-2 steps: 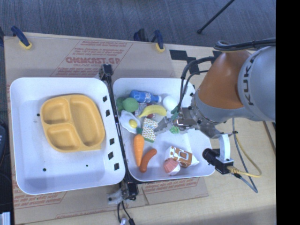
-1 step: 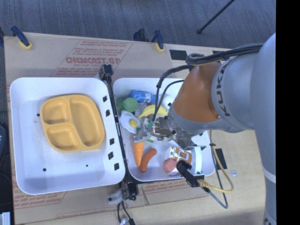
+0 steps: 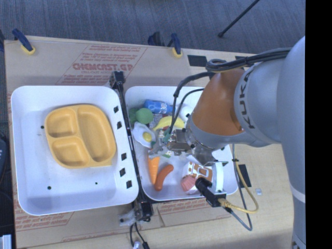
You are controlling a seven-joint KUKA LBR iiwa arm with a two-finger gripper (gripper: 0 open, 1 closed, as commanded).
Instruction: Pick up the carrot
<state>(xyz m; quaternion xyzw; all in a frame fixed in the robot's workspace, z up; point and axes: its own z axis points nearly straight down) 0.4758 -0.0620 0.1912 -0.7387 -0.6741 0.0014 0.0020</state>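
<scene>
Orange carrot (image 3: 153,169) lies loose in the right bin (image 3: 182,195) beside the red sausage (image 3: 163,176), and the gripper (image 3: 164,145) hangs just above its top, presumably lining up, though its opening can't be told.

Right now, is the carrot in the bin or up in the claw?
In the bin. The carrot lies on the right bin's floor beside a sausage.

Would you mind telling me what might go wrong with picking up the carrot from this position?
1. The carrot lies touching a red sausage, so the gripper may catch both or nudge the carrot aside.
2. A fried egg sits right beside the gripper, and descending could snag it.
3. The carrot is near the bin wall, leaving little room.
</scene>
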